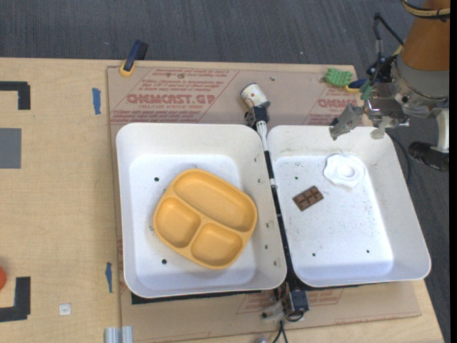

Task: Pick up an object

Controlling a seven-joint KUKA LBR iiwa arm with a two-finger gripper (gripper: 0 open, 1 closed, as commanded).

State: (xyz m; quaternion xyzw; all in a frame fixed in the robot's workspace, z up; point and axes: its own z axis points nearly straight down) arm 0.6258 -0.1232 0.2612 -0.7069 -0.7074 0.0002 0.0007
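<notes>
two white bins are sitting side by side. the right bin (pixel 407 213) is holding a white fried egg (pixel 343 171) near its back wall and a brown chocolate piece (pixel 308 199) just left of the egg. the gripper (pixel 364 120) is hovering above that back wall, fingers spread apart, gripping nothing. a yellow divided plate (pixel 205 217) is lying in the left bin (pixel 136 156).

We see our arm (pixel 427 34) reaching in at the upper right, its gripper (pixel 364 123) hanging over the right bin's far edge.
</notes>
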